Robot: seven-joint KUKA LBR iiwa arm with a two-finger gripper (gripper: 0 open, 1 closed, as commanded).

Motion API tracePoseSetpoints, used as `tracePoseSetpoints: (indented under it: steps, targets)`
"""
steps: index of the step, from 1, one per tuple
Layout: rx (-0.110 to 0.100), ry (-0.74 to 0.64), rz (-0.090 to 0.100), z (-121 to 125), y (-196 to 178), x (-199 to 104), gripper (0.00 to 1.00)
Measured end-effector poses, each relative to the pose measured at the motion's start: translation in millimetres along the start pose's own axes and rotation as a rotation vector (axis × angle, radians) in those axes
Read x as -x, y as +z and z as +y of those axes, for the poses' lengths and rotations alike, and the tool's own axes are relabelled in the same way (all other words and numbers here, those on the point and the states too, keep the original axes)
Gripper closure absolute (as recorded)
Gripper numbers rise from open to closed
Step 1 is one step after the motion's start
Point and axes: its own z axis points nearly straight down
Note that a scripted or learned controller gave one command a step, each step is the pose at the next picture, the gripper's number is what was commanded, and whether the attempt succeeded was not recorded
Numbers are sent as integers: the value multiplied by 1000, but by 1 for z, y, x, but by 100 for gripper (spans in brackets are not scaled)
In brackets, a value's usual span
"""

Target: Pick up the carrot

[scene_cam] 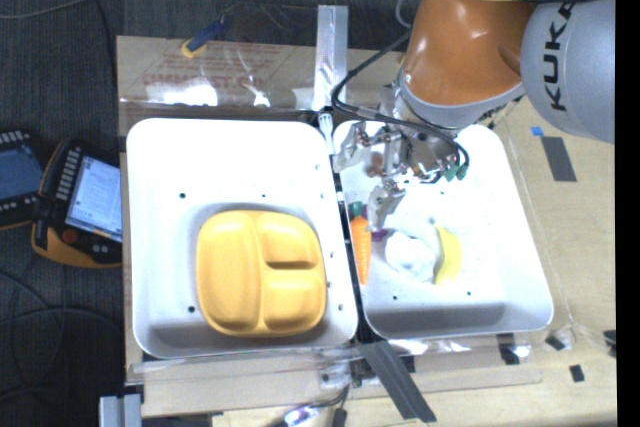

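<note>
Bench carries 2 white bins side by side | left bin [160, 165] holds 1 yellow divided tray [262, 270] | right bin [515, 245]: carrot [361, 248] lies along its left wall, banana [449, 255] and white object [407, 253] toward the middle | gripper [383, 205] hangs just above carrot's top end; jaw state cannot be determined.

The slim orange carrot with a green top [361, 248] lies lengthwise along the right white bin's [520, 300] left wall, greens pointing away.
</note>
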Motion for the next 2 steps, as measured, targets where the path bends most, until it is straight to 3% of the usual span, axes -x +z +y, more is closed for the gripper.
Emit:
tracePoseSetpoints:
  steps: [1, 2]
  targets:
    - [1, -5, 1, -17, 64, -49, 0]
    - [0, 150, 0, -44, 64, -53, 0]
